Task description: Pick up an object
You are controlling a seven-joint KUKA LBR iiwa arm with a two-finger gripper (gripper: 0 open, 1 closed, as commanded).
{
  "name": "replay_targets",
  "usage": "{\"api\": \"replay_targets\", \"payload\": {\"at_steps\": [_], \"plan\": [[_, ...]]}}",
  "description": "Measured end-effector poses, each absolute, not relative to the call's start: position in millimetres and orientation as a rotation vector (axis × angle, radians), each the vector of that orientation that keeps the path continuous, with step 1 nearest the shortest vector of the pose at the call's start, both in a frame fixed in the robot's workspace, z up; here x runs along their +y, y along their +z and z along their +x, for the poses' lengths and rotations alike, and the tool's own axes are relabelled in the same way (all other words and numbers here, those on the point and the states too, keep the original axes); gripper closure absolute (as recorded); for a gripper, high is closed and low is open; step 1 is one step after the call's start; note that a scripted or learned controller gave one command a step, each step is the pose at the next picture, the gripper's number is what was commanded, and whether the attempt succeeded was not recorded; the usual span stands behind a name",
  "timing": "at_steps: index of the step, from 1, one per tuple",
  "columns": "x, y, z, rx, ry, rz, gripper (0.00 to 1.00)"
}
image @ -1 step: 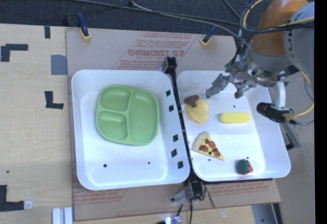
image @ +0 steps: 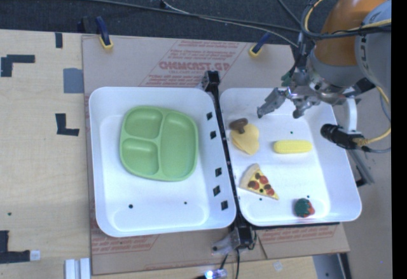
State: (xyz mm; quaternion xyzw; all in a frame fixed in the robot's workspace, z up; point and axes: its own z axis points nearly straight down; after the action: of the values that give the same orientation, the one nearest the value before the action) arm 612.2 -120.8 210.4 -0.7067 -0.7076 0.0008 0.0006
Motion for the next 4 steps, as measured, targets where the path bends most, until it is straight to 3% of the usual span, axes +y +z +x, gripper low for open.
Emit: {"api": "replay_targets", "payload": {"at_steps": [3,4], "plan": [[-118,84,613.6,-2.223,-0.001,-2.221,0.0],[-117,100,617.1,-2.23,-0.014,-2.224,1.0]]}}
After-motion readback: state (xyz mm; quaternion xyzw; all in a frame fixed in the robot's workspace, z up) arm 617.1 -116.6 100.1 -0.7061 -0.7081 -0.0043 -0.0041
